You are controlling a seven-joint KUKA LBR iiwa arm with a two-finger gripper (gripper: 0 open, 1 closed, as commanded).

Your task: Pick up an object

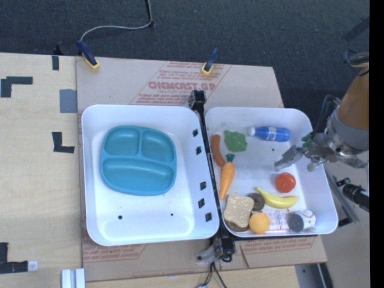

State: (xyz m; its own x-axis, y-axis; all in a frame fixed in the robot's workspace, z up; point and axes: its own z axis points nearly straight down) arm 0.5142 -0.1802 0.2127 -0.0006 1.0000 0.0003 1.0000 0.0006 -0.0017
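My gripper (296, 162) hangs over the right side of the right bin (264, 117), open, with nothing between its fingers. Just below it lies a red tomato (285, 182), apart from the fingertips. A yellow banana (277, 198) lies below the tomato. A blue and white bottle (269, 134) rests on its side near the bin's back wall. A green pepper (235, 141), an orange carrot (227, 179) and a reddish sausage (216, 150) sit along the bin's left side.
At the right bin's front are a bread slice (239, 210), an orange (259, 222), a dark cookie (258, 201) and a small can (298, 221). The left bin (96, 221) holds a blue divided plate (139, 159). A black divider (203, 155) separates the bins.
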